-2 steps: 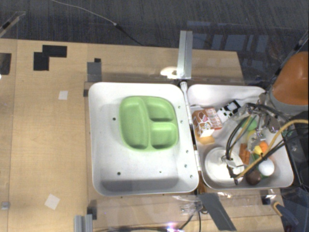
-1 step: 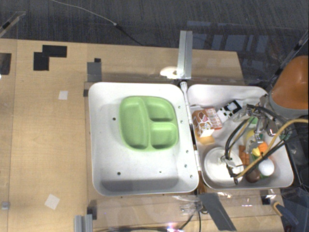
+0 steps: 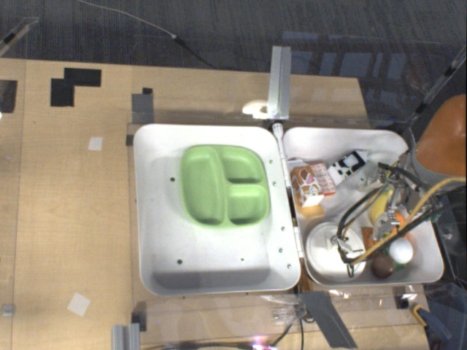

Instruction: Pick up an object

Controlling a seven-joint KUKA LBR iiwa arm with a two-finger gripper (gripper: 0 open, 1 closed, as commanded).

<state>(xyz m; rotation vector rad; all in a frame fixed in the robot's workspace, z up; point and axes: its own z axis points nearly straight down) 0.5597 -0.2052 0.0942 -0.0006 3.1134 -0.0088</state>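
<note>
The right bin [image 3: 365, 133] holds a jumble of small objects. A brown and white snack packet [image 3: 314, 181] lies at its left side, and a black and white item [image 3: 349, 165] is behind it. A yellow banana-like piece [image 3: 379, 205] sits mid-bin, with a white ball [image 3: 400, 251] and a brown round object [image 3: 382, 267] at the front right. A white round dish [image 3: 326, 248] is at the front left. My gripper [image 3: 390, 221] reaches down among the objects by the yellow piece, wrapped in black cables.
The left bin [image 3: 157, 268] holds a green divided plate [image 3: 223, 184]. The arm's orange band [image 3: 445, 141] hangs over the right bin's far right corner. A metal post [image 3: 279, 82] stands behind the wall between the bins.
</note>
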